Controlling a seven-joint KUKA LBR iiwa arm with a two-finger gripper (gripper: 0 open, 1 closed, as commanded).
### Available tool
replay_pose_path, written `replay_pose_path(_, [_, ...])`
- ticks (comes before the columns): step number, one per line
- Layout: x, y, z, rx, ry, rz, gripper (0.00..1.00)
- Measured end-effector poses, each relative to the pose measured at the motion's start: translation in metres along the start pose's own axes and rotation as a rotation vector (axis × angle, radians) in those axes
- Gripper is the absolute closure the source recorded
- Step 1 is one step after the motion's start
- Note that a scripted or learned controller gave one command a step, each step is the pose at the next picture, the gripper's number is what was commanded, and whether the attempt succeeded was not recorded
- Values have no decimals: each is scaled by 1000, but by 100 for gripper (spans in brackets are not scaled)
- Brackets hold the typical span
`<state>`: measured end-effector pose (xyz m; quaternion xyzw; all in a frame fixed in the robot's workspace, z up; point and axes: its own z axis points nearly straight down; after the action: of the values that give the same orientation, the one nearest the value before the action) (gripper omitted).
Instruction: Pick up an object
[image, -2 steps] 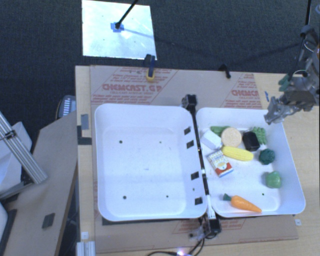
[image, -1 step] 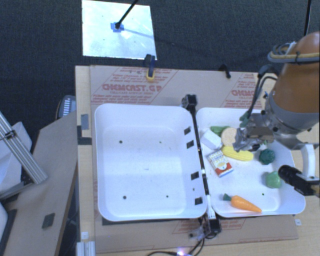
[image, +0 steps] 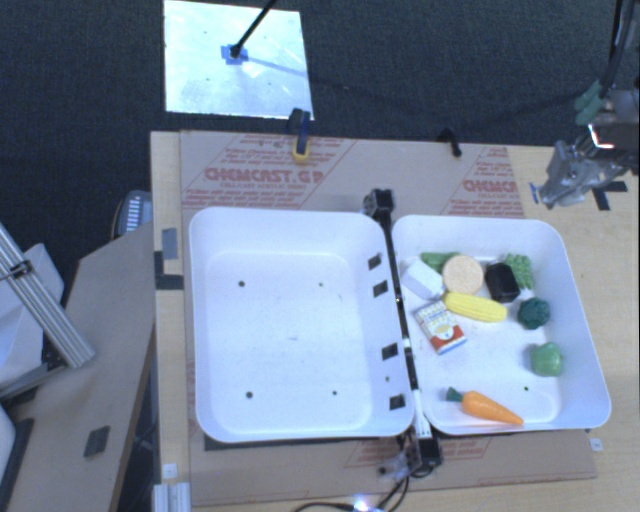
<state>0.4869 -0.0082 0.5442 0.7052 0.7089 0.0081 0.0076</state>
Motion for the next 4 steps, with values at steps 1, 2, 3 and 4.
replay_pose_path(1, [44,-3,122,30,-1,-2,100])
replay_pose_path(2, [48,0,3,6,1,0,100])
replay_pose_path(3, [39,-4,145,34,-2,6,100])
replay_pose_path(4, [57,0,15,5,2,-1,100])
